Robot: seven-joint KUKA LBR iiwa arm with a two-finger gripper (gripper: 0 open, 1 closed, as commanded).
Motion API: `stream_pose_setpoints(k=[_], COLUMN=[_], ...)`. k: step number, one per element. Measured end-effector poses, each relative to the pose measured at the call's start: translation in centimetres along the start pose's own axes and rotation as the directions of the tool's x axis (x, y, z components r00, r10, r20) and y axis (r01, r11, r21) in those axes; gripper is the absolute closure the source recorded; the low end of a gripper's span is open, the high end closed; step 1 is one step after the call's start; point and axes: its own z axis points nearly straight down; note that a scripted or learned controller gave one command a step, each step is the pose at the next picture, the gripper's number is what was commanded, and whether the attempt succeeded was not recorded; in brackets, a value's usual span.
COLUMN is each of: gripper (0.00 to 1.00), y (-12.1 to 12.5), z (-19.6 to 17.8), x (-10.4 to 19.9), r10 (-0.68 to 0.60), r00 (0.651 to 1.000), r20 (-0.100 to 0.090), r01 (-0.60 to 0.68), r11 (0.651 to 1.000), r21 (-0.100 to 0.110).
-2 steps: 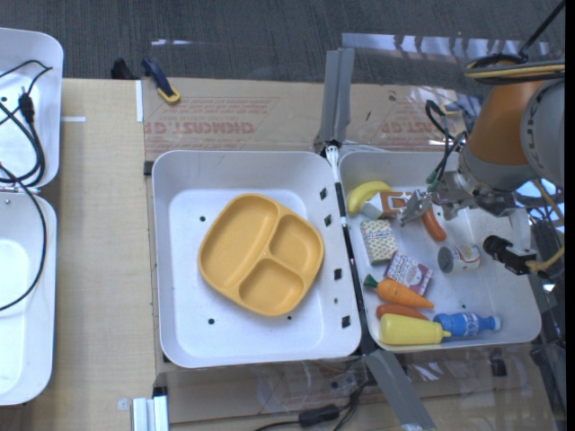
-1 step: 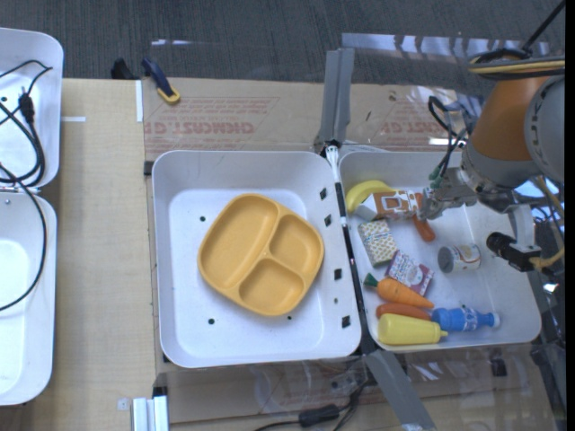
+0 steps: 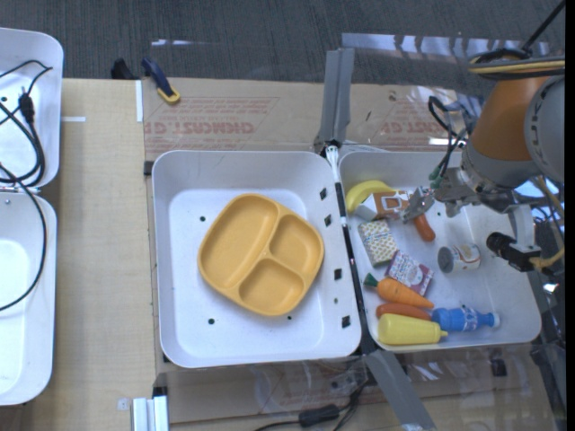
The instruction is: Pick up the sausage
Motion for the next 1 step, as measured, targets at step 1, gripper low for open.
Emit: stream_pose_setpoints(k=[1], gripper=[0.0], y=[-0.05], z=[2.07], x=[4.36], r10=[0.078], r00=[0.997], r20=[-0.001], r01=[-0.078], r11=[0.997], r21=[-0.001])
